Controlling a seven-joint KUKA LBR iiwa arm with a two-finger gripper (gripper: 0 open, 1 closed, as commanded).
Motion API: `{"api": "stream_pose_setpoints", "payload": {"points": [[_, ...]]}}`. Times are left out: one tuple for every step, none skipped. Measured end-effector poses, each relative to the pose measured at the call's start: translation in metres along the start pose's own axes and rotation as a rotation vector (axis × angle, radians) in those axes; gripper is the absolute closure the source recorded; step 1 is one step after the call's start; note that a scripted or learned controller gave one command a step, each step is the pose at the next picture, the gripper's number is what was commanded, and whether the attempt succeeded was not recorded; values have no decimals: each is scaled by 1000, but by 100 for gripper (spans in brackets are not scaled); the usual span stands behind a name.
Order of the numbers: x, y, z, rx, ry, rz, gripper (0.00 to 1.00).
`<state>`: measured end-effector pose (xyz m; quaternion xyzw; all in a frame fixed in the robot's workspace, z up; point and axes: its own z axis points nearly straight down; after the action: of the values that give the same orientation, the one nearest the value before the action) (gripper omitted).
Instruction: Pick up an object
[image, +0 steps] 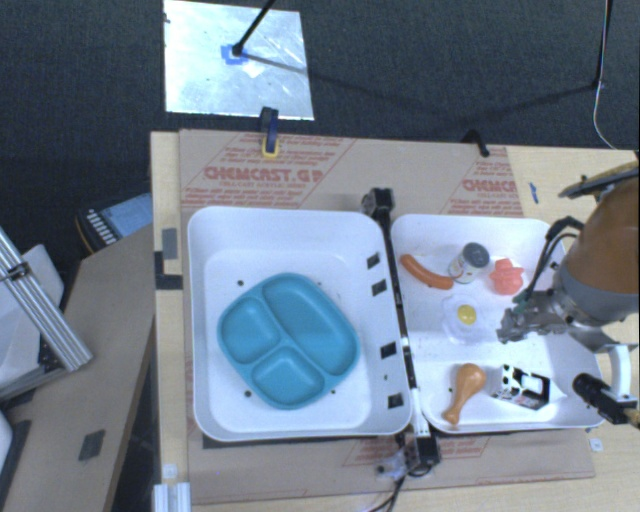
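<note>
Since the end effector (520, 322) hides its grip state, you'd best target the light, stiff drumstick (462, 390) mid-shaft.

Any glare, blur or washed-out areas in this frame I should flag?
Camera view: the right bin is overexposed, washing out the fried egg toy; the gripper looks soft and dark; the blue tray and the left bin are evenly lit.
</note>
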<state>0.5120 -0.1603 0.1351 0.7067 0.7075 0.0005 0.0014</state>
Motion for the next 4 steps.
{"api": "stream_pose_setpoints", "payload": {"points": [[-4, -5, -60, -2, 0, -2, 100], [4, -3, -119, -3, -1, -4, 100], [4, -2, -130, 0, 0, -3, 100], [51, -3, -133, 0, 1, -4, 100]]}}
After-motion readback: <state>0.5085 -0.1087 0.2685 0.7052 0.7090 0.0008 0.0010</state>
